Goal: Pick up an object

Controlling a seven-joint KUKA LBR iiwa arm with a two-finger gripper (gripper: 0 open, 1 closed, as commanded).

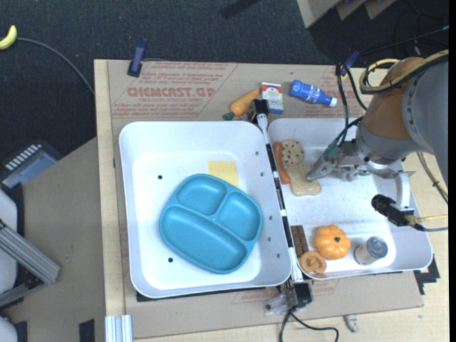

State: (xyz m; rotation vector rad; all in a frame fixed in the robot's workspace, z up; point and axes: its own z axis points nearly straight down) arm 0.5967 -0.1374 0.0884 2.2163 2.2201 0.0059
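Note:
My gripper [318,169] hangs over the upper left part of the right bin [413,251], with the arm coming in from the right. Its tip is right above a flat beige piece [305,187] and just right of a round speckled cookie [291,150]. A reddish strip [283,169] lies along the bin's left wall. At the bin's front sit an orange pumpkin [332,241], a small donut [313,263], a grey can [373,249] and a brown bar [299,239]. I see nothing held between the fingers.
The left bin [142,155] holds a blue divided plate [210,221] and a yellow slice [223,170]. Behind the bins on the board lie a blue bottle [312,93], a small carton [271,97] and an orange carrot-like toy [246,102].

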